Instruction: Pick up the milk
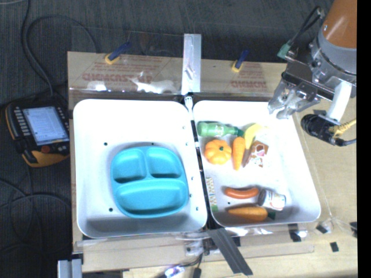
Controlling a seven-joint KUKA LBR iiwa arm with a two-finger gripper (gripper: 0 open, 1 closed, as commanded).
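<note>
Your two-finger metal gripper hovers with its jaws apart over the right white bin's one o'clock corner, holding nothing. The small white-and-brown milk carton lies toward seven o'clock, beside the carrot, likely awaiting approach.

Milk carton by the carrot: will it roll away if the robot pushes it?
Probably not: the milk carton looks flat-sided, so it should slide, not roll. The carrot and banana crowd close, so a push may shove them too.

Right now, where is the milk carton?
The milk carton lies in the right bin, near its middle, just right of the upright carrot and below the banana.
</note>
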